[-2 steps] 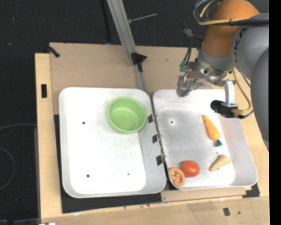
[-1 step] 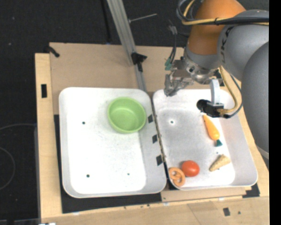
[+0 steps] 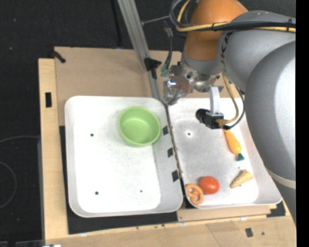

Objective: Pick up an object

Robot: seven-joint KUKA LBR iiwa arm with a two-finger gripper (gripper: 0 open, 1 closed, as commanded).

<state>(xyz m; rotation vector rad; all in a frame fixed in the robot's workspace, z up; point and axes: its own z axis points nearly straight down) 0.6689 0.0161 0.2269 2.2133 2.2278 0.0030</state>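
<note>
Where the bench (image 3: 92, 71) comes closest to the camera, two white bins sit side by side, and the right bin (image 3: 195, 158) holds four small things. One orange ring-shaped piece (image 3: 194, 193) lies in its near left corner, right against the wall. What it is meant to be is hard to make out. One red tomato (image 3: 209, 184) lies just beside it, touching or nearly so. One pale cone-shaped piece (image 3: 241, 178) lies near the right wall, its kind also unclear. Farther back along that wall lies one carrot (image 3: 232, 140), its green end (image 3: 240, 157) pointing toward the camera.

The left bin (image 3: 108, 174) holds one green bowl (image 3: 139, 126), upright, in its far right part and close to the divide between the bins.

Beyond the bowl, the end effector (image 3: 171, 92) hangs over the far end of that divide, well apart from all five things. It is small and muddled against the bin edge, so I cannot tell whether it is apart or together. Behind it, the grey arm (image 3: 268, 71) with its orange band (image 3: 216, 19) is cut off by the right edge, and it hides the far right corner of the right bin.
</note>
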